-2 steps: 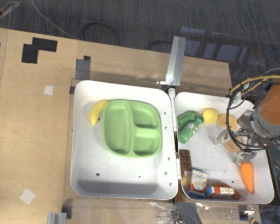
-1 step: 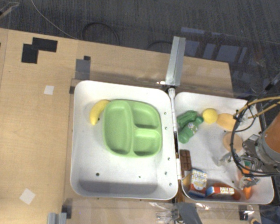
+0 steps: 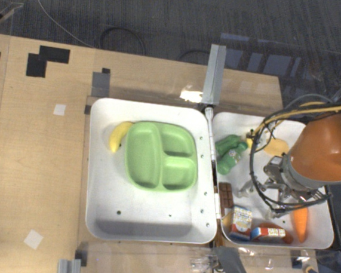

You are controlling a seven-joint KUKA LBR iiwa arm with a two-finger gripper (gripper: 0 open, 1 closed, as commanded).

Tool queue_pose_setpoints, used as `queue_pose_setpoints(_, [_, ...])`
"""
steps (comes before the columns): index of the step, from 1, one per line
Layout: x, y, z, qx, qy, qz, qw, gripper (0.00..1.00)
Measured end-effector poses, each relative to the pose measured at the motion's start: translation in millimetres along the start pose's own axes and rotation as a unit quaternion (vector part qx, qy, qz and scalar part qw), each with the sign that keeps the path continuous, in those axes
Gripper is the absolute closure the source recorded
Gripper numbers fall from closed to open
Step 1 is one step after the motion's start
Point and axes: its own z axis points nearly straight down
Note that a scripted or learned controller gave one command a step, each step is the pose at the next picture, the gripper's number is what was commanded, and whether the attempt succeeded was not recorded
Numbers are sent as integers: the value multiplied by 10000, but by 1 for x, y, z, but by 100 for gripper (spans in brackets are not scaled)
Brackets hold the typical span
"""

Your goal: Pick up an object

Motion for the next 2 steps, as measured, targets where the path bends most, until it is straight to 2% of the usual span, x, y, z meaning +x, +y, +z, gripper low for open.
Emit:
queue_pose_setpoints(1, [-6, -3, -14, 61, -58, -28, 10000, 100])
queue_pose_setpoints(2, [18, -41, -168, 9, 12, -123, 9999, 100])
